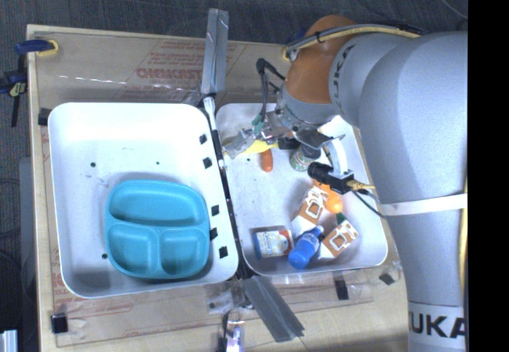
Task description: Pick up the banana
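A small patch of yellow, apparently the banana (257, 148), shows at the far left of the right bin (364, 257), mostly hidden under the gripper. The gripper (248, 138) is down low over that spot, close to the wall between the bins. The arm's orange band and grey wrist cover the back of the bin behind it. I cannot see whether anything is held.
An orange carrot-like piece (268, 160) lies right beside the yellow patch, with a small can (300, 159) next to it. Two orange-and-white boxes (313, 204), a blue bottle (303, 250) and a small carton (272, 241) crowd the near side. The left bin (79, 128) holds a blue divided tray (159, 227).
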Available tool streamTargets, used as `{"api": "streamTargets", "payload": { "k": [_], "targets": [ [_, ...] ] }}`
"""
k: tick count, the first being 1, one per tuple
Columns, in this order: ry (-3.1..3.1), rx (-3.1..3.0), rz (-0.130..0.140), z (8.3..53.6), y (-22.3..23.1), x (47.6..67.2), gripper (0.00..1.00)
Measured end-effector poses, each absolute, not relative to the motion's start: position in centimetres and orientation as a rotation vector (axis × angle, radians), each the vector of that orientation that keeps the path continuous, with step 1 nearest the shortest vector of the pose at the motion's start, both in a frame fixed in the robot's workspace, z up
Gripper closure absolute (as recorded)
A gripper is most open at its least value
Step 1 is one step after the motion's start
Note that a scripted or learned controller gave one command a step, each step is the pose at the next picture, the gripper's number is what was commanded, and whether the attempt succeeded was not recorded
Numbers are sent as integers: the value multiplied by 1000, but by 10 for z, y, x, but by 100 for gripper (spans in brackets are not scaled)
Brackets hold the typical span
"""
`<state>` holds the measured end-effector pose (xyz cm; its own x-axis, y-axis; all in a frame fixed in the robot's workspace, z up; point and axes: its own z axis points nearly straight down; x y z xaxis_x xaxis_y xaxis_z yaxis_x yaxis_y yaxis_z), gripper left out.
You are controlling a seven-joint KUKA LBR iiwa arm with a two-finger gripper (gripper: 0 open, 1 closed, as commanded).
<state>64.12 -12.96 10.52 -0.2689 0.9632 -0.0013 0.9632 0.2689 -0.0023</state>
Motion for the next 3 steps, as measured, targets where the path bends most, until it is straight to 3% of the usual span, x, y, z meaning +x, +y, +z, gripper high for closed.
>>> {"api": "streamTargets", "payload": {
  "k": [1, 2, 3],
  "targets": [
    [-2134, -2308, -1, 94, -152, 644, 0],
    [-2218, -2226, 5, 92, -131, 569, 0],
    [-2274, -2166, 1, 181, -94, 558, 0]
  ]
}}
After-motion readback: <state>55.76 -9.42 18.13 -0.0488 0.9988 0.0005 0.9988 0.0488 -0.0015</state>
